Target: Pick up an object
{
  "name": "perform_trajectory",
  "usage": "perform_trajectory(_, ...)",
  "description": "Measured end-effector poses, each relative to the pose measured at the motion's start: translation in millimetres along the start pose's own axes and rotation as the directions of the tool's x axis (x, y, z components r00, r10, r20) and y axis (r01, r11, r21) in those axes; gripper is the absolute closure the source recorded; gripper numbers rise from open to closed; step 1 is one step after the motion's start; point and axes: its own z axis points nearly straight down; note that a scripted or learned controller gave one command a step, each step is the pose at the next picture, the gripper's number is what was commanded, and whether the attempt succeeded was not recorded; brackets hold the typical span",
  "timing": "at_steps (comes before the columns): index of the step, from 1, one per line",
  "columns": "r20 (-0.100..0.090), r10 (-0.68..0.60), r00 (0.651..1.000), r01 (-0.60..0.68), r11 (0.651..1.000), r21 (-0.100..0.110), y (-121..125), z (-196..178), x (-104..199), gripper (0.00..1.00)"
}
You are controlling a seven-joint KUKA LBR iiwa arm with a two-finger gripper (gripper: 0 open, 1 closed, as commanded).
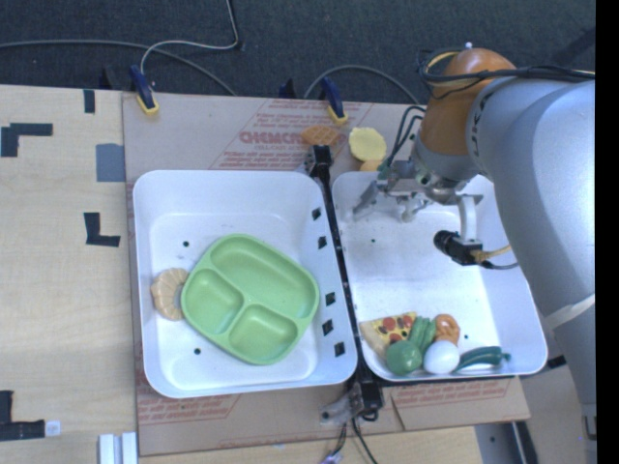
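My gripper (385,207) hangs over the far left part of the right bin (503,288), open, with nothing between its two spread fingers. At that bin's near edge lies a cluster of toy food: a pizza slice (390,328), a green vegetable (406,355), a white egg (441,358), a small orange piece (446,326) and a green pod (481,359). The left bin (222,196) holds a green divided plate (250,298) and a tan round cracker (169,293) by the plate's left side.
Behind the bins, on the cardboard, sit a yellow round piece (368,145) and an orange waffle-like piece (321,135). Two blue clamps (144,92) grip the cardboard's far edge. Cables trail across the dark floor at the back. The arm's grey body covers the right side.
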Motion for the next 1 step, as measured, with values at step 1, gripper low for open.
perform_trajectory(1,-0.001,0.002,1.000,-0.002,1.000,0.001,-0.5,10.1,10.4,0.00)
